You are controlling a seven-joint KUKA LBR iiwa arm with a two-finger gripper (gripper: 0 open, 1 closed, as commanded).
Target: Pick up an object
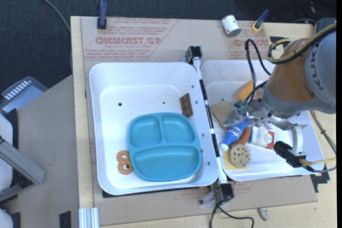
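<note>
My gripper (245, 112) is down in the right bin (224, 75), among a cluster of small objects, with the orange wrist band above it. Just below it lies a blue and white bottle (235, 133). A round chocolate-chip cookie (240, 155) sits near the bin's front edge. A tan flat piece (222, 112) lies left of the gripper, and an orange item (246, 90) shows behind it. A white packet with red print (262, 136) lies under the wrist. The arm hides the fingers.
The left bin (107, 83) holds a blue divided tray (163, 146), a pretzel (125, 162) beside it and a brown block (186, 104) near the right wall. A clamp (194, 53) sits where the bins meet. A white roll (231, 24) lies on the cardboard behind.
</note>
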